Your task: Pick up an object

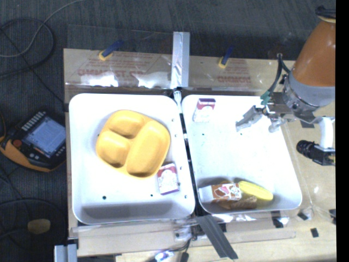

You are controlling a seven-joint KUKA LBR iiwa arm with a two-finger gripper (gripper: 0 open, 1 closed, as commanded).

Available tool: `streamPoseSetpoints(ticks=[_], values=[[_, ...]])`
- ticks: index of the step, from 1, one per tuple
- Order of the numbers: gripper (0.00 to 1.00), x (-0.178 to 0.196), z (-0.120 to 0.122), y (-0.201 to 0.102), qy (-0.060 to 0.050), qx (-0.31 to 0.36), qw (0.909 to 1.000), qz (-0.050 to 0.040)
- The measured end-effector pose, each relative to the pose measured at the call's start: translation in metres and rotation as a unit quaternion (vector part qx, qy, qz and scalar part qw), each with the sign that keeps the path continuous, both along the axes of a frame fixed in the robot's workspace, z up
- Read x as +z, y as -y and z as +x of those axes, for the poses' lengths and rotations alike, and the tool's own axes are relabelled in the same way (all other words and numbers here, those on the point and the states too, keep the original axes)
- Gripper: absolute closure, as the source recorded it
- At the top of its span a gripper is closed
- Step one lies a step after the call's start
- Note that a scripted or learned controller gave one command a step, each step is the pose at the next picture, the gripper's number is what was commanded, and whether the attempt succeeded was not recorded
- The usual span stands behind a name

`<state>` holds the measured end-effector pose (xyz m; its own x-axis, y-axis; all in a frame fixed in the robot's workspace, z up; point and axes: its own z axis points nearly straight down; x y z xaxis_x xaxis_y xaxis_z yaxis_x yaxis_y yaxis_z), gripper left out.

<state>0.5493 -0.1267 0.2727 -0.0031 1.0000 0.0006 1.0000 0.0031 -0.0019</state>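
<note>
A big yellow tray (132,142) with three rounded hollows lies in the left bin (82,201), a small red-and-white carton (168,179) touching its lower right edge. The gripper (260,118) hangs over the right bin (240,152), jaws spread apart with nothing between them, well apart from the yellow banana (255,190) and brown packet (229,193) below.

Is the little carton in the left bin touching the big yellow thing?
Touching, it seems. In the camera view the little carton sits right against the lower right edge of the big yellow thing in the left bin, with no white gap between them.
</note>
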Motion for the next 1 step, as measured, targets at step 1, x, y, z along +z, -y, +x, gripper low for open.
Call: streamPoseSetpoints(ticks=[1], values=[[0.00,-0.0684,0.0768,0.0277,0.001,0.117,0.9931,-0.0008]])
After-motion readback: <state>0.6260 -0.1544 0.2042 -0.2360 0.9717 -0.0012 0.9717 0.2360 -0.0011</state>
